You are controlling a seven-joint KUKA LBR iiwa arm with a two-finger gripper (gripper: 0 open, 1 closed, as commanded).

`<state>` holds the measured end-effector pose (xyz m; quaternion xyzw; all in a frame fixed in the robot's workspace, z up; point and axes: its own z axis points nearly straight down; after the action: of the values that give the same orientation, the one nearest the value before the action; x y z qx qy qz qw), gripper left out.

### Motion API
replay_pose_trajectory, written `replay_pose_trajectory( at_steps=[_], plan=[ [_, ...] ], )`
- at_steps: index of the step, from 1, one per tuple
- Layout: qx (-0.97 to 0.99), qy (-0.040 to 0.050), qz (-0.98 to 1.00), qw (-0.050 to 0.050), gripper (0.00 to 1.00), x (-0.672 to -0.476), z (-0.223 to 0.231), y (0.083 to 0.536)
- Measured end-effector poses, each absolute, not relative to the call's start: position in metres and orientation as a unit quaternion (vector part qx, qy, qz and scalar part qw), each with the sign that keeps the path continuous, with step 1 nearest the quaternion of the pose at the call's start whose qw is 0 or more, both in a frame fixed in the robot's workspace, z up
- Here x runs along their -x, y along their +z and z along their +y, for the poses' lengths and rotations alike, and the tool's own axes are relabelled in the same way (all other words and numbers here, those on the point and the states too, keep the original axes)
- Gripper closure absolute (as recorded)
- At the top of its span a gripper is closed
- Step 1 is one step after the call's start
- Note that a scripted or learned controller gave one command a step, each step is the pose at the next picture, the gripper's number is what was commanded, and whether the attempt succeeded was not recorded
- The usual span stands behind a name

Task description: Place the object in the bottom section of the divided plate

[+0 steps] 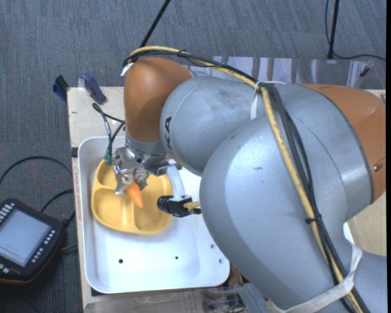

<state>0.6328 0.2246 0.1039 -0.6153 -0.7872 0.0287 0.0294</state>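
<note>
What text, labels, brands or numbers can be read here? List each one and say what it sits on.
None can be read.
The teach pendant on the floor has a lit screen and rows of keys, but any characters are too small and blurred to read.
The yellow divided plate, the white bin and the arm show no legible markings.
</note>
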Motion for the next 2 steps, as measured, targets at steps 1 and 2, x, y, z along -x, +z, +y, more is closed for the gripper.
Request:
replay_pose_trajectory(
  at_steps=[1,2],
  plan=[
    [0.616,0.0260,-0.787,0.020,0.00,-0.635,0.219,0.094],
    [0.542,-0.0026,-0.840,-0.002,0.00,-0.644,0.226,0.193]
  ],
)
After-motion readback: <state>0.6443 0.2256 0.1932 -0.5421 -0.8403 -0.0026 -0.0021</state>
